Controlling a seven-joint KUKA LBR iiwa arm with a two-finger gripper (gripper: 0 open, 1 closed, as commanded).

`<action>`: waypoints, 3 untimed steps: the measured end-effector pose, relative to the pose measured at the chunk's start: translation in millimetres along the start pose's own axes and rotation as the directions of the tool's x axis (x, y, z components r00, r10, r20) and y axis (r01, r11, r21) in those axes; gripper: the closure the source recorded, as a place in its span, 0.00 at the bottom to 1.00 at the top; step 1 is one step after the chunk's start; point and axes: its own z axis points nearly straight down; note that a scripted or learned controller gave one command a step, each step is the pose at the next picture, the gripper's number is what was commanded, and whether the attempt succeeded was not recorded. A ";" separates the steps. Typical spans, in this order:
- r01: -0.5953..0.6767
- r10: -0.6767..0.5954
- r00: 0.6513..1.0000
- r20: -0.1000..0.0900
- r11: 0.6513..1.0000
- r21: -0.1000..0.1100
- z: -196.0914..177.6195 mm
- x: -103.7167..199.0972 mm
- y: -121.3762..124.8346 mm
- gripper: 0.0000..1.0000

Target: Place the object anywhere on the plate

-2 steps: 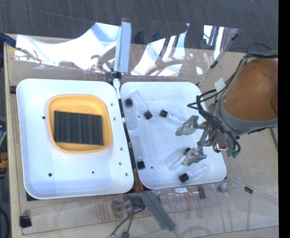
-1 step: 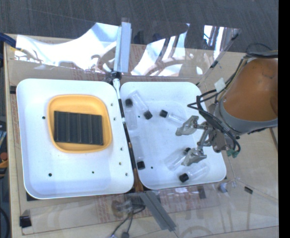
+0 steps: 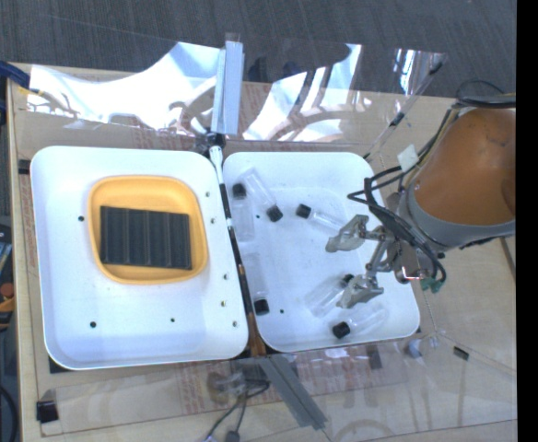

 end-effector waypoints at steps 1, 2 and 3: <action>0.000 0.000 1.000 0.000 1.000 0.000 0.0 0.0 0.0 0.00; 0.000 0.000 1.000 0.000 1.000 0.000 0.0 0.0 0.0 0.00; 0.000 0.000 1.000 0.000 1.000 0.000 0.0 0.0 0.0 0.00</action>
